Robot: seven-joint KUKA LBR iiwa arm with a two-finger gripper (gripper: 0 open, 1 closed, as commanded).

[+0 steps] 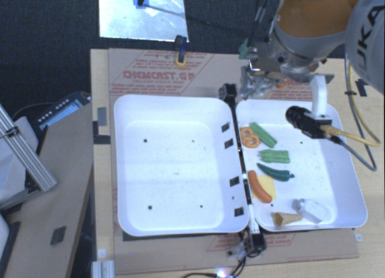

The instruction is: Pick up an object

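Note:
The right bin (352, 195) holds several small items. An orange ring-shaped piece (248, 138) lies beside a light green pickle (263, 133), with a green pod (274, 156) and a dark green pepper (275, 172) below them. Nearer the front sit an orange carrot (260, 186) on a yellow piece (270, 191), a tan cone (286, 218) and a pale grey-white object (311, 210). My gripper (255, 84) hangs over the far left corner of the right bin, above and behind the items, with nothing visibly held.
The left bin (174, 162) lies next to the right one, joined by a black-clipped divider (239, 156). A black device (303, 121) on a white bracket with a yellow cable hangs from the arm over the right bin's far side. A yellow-blue clamp (180, 51) sits behind the bins.

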